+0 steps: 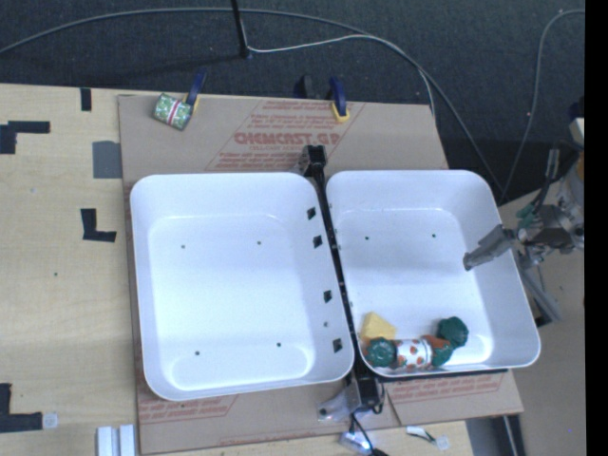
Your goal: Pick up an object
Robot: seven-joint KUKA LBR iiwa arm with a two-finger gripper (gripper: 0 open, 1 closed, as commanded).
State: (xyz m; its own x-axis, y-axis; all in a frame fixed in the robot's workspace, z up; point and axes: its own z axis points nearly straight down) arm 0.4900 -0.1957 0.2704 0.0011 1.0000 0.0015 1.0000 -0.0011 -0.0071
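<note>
A cluster of small objects lies in the near corner of the right bin (418, 193): a yellow wedge (378, 327), a dark green round piece (382, 352), a white cylinder with red spots (412, 353), a small orange piece (440, 353) and a green lump (453, 331). My gripper (483, 252) reaches in from the right edge, over the bin's right rim. It stands well above and to the right of the cluster, with nothing visibly held.
The left bin (152, 255) sits beside the right one, with a black divider strip (328, 255) between them. A small green patterned block (173, 111) lies on the cardboard behind the bins, near two clamps (337, 98). Cables run across the back.
</note>
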